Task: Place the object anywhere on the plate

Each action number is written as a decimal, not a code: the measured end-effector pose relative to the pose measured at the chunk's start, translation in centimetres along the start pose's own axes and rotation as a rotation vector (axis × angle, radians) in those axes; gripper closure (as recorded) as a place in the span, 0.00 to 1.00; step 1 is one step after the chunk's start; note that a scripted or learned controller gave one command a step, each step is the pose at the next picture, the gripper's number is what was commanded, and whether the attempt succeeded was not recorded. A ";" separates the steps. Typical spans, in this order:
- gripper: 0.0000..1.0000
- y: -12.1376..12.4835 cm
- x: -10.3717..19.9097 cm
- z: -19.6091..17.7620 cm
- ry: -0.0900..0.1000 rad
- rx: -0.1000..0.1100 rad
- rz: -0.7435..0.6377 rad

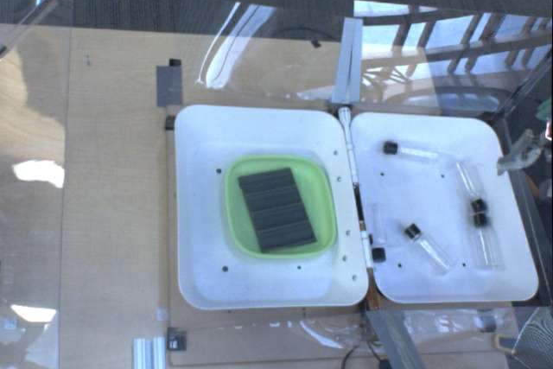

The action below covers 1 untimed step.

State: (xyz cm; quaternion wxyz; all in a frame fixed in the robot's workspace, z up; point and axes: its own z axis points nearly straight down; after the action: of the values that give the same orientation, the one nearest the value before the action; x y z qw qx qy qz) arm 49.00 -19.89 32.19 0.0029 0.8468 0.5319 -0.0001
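Note:
A green square plate point(233, 212) lies in the left white bin point(194, 272). A dark grey ridged block point(276, 209) rests flat on the plate, slightly rotated. Several clear vials with black caps lie scattered in the right bin point(510, 276): one near its back left point(413, 153), one near the front middle point(429, 248), and others toward the right side point(479, 214). A grey part of my gripper point(520, 153) pokes in at the right bin's far right edge, above the rim and apart from every vial and the plate.
A small black cap point(378, 254) sits by the divider between the bins. A grey metal post point(348, 65) stands behind the bins. Wooden bench surface stretches to the left.

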 end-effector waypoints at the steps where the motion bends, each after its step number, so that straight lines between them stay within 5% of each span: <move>1: 0.00 0.0 0.1 0.0 0.001 -0.001 0.164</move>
State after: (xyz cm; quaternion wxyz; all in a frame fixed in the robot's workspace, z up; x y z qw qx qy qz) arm 49.04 -19.77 32.15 0.0029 0.8876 0.4606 0.0008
